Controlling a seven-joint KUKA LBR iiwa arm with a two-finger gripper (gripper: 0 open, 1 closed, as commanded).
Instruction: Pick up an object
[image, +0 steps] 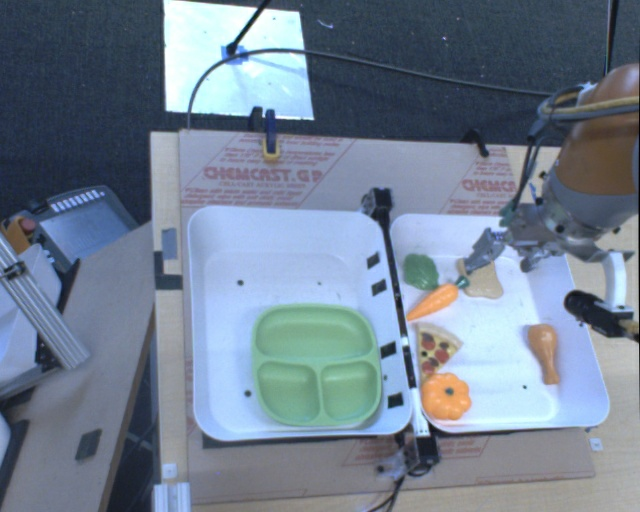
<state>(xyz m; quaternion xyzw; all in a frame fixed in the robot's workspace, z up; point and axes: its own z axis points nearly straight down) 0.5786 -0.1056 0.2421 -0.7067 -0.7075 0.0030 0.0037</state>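
Toys lay in the right bin (590, 400), taking the carrot (436, 300) as landmark: a green leafy piece (421, 270) just up-left of it, a pizza slice (437, 347) below, a small pumpkin (446, 396) below that, and a drumstick (544, 351) well to its right. The gripper (481, 254) hung over a tan cookie-like piece (486, 284) just right of the carrot's top; whether it gripped anything could not be told. A green divided tray (315, 367) sat in the left bin (215, 300).

The red word "CHEMCAST" is printed on the brown board (300, 165) under the bins, followed by letters that look like "GP". The same red word is seen again near the right corner, partly hidden.
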